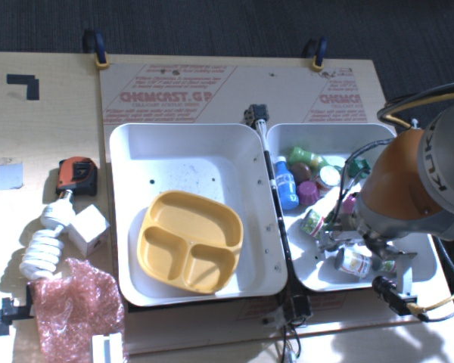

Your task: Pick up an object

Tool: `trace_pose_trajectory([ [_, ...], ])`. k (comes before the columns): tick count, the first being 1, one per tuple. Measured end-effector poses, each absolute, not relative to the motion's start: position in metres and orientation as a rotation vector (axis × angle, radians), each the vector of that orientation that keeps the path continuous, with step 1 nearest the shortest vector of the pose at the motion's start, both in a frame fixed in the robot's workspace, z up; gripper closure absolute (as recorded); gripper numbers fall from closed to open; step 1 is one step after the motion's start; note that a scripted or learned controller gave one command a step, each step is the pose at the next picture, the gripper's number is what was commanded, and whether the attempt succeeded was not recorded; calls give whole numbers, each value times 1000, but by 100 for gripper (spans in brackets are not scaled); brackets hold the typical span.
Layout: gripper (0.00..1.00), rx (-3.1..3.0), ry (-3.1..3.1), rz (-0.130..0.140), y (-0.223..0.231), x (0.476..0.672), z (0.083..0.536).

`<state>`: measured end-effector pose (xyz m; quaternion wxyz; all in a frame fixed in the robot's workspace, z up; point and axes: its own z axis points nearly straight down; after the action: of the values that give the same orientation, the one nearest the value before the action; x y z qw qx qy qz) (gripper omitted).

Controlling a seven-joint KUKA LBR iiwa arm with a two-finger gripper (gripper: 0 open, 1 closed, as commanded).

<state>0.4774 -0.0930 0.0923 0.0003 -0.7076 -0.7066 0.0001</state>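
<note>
Where the right shallow white plastic bin [306, 274] holds its clutter, the pickable items lie: 1 small clear jar with a printed label [356, 262], on its side near the front wall; 1 blue plastic bottle with a white cap [286, 185] against the left wall; 1 green cylindrical bottle [306, 157] toward the back; 1 magenta round cap [309, 193]; 1 white round lid [329, 176]; 1 small green-and-white packet [312, 222].

Tool [356, 244]: low inside the right bin, just above and beside the labelled jar; whether it touches the jar cannot be told, and whether it is wide, narrow or holding anything cannot be told, since the wrist covers it.

Arm: grey body with orange band [393, 176], entering from the right over the bin.

Left shallow white plastic bin [129, 146]: 1 yellow plastic tray with 3 compartments [189, 240], lying flat toward the front.

Bench [45, 127], left of the bins: 1 orange-and-black tape measure [79, 175]; 1 white spiral light bulb [45, 246]; 1 small white cube [88, 229], touching the bulb's base; 1 crumpled pink plastic bag [76, 301].
</note>
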Motion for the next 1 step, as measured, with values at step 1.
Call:
trace_pose_trajectory([
  [1, 100, -2226, -2218, -2, -93, 479, 102],
])
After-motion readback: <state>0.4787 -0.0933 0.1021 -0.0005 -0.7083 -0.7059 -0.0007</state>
